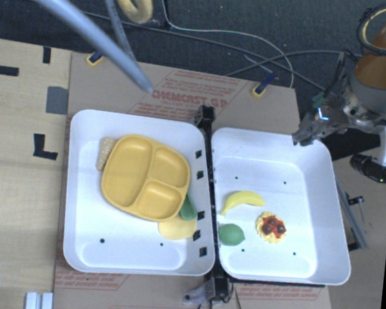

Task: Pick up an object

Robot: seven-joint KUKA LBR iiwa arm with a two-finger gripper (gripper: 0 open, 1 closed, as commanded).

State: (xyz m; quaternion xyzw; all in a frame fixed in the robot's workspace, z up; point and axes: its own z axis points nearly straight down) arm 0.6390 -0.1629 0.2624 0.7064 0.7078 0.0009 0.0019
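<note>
Above the far right corner of the right-hand bin (326, 200), the grey arm's gripper (304, 137) hangs at the rim, dark and small against the bench; whether it is released or clenched cannot be told from this angle, and nothing shows in its grasp. It touches none of the objects.

Two shallow white bins sit side by side on a brown cardboard sheet (186, 91) printed with red lettering. Three objects lie in the right bin, all well apart from the gripper: one yellow toy banana (242, 201) near the middle, one green rounded piece (232, 234) just below it toward the dividing wall, and one small yellow round toy topped with red and dark bits (271, 228) to the right of both. None of the three touches another.

Most of the left bin (81, 193) is taken up by one yellow divided plate (145, 177) with three compartments, lying slightly askew. A tan, grainy piece (104, 153) pokes out from under its left edge, a pale yellow flat piece (176, 229) shows from beneath its lower right edge, and a second green piece (188, 210) is wedged beside the plate against the dividing wall.

A blurred grey metal bar (70, 15) slants across the upper left of the view, and thin cables (260, 51) trail over the dark floor beyond the bench. Two yellow-and-blue clips (260, 89) hold the far edge of the cardboard.
</note>
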